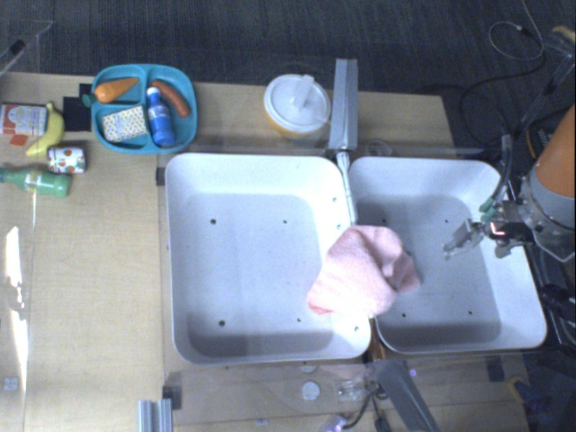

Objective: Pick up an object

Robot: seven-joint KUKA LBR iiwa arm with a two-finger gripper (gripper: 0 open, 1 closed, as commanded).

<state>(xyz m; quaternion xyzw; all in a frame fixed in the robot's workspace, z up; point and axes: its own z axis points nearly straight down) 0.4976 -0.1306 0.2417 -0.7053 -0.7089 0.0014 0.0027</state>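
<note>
A pink cloth (362, 269) lies crumpled over the divider between the two white bins, partly in the left bin (243, 250) and partly in the right bin (450, 322). My gripper (481, 238) hangs over the right side of the right bin, some way to the right of the cloth. Its two fingers stand apart with nothing between them. The grey arm with its orange band enters from the right edge.
Behind the bins stand a blue divided tray (144, 106) of toy food and a white lidded cup (297, 104). Small toys, a banana and a green bottle lie at the far left of the bench. A metal bar (343, 106) rises between the bins.
</note>
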